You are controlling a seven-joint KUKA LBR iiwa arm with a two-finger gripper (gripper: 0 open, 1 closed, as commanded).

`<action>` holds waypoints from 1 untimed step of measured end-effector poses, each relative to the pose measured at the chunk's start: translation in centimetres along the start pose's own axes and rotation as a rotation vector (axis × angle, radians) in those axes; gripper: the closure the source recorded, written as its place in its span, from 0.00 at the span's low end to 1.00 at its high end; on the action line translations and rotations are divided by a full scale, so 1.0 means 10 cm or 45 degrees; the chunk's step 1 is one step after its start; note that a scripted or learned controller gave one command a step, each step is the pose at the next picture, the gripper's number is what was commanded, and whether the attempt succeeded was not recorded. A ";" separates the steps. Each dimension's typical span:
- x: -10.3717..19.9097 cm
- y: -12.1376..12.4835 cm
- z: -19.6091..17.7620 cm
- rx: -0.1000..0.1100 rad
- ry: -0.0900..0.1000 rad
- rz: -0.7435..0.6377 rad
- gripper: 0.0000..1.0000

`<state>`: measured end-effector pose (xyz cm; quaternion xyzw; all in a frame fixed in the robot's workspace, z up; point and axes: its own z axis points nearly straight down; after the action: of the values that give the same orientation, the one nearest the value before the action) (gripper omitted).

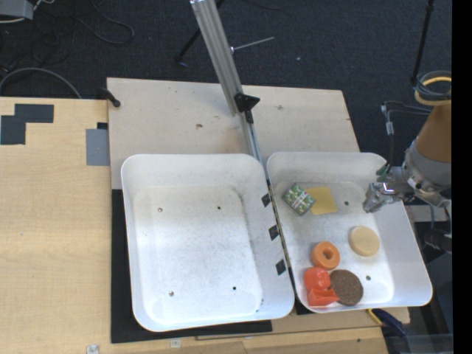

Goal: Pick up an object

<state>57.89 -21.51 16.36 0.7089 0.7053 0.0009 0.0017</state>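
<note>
The right bin (413, 271) holds several small objects. A green patterned block (298, 198) lies beside a flat yellow square (322, 200) near the back. A pale round biscuit-like disc (364, 241) sits toward the right wall. In front are an orange ring (325, 255), a red block (317, 286) and a dark brown round disc (346, 287). My gripper (375, 195) hangs over the right bin's back right part, above and just behind the pale disc, with nothing seen between its fingers.
The left bin (147, 198) stands next to the right one, joined by black clips along the divide. A slanted aluminium post (221, 57) rises behind the bins. The arm's orange band (436, 135) is at the right edge.
</note>
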 end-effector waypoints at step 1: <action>-0.01 0.01 -0.52 0.000 0.000 -0.008 1.00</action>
<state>57.99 -21.60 21.54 0.7067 0.7075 0.0008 0.0017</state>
